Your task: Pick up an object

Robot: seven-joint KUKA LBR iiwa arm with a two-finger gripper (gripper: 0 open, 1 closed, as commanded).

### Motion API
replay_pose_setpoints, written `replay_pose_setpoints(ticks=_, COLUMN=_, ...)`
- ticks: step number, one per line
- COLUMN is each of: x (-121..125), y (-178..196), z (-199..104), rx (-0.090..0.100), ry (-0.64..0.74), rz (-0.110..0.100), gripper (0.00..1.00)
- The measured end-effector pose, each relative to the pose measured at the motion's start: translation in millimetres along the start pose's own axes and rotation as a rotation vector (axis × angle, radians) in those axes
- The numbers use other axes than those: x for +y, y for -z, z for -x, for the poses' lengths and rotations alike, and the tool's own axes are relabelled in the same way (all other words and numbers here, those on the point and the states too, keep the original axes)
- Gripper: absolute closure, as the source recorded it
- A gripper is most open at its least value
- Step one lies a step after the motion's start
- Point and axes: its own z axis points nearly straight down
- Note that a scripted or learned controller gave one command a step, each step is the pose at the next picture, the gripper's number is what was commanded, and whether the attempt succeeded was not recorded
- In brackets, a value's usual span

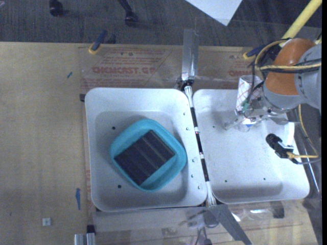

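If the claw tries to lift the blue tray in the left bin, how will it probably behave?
The blue tray looks like stiff molded plastic, so it would probably keep its shape. It is wide and shallow, lying flat in the left bin, so it seems unlikely to roll or tip. Its smooth rim may be slippery, and its width probably forces an edge grip.

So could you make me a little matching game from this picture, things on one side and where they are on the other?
Things:
1. blue tray
2. hand
3. orange band
4. office chair base

Places:
A. on the floor beyond the bench
B. in the left bin
C. on the arm, above the wrist
D. over the right bin

Pairs: 1-B, 2-D, 3-C, 4-A
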Motion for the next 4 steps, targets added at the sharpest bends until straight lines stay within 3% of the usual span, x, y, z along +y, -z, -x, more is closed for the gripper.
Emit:
replay_pose_setpoints(ticks=1, x=31, y=-1, z=15, rx=0.003, ry=0.086, rz=-0.013, gripper=0.00)
replay_pose_setpoints(ticks=2, x=35, y=0, z=56, rx=0.032, ry=0.146, rz=-0.031, gripper=0.00)
replay_pose_setpoints(ticks=3, x=38, y=-1, z=5, rx=0.005, ry=0.381, rz=-0.019, gripper=0.00)
replay_pose_setpoints(ticks=4, x=34, y=-1, z=46, rx=0.018, ry=0.218, rz=-0.027, gripper=0.00)
